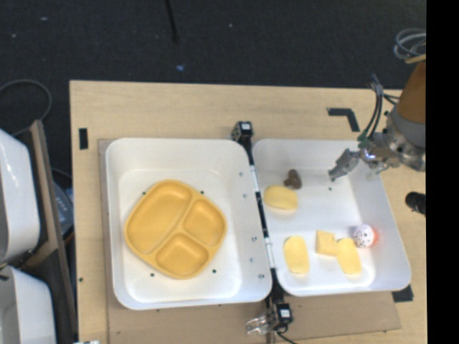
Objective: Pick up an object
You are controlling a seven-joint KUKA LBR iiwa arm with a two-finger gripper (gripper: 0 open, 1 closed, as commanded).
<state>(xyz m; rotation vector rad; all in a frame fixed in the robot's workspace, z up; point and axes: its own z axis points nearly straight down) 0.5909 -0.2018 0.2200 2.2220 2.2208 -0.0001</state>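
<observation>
The right bin [373, 206] holds several small objects. A small brown piece [292, 179] lies near its far left, with a pale yellow oval [280, 198] just in front of it. Along the near side are a yellow oval [296, 254], a yellow block [327, 243], another yellow piece [349, 256] and a white ball with red dots [363, 236]. My gripper [341, 167] hangs over the far right part of this bin, right of the brown piece and apart from it. Nothing shows in its grasp.
The left bin [122, 163] holds a yellow divided plate [176, 228]. A black clamp [243, 130] sits at the far end of the ridge between the bins. The arm's orange band [412, 99] and cables stand at the right edge.
</observation>
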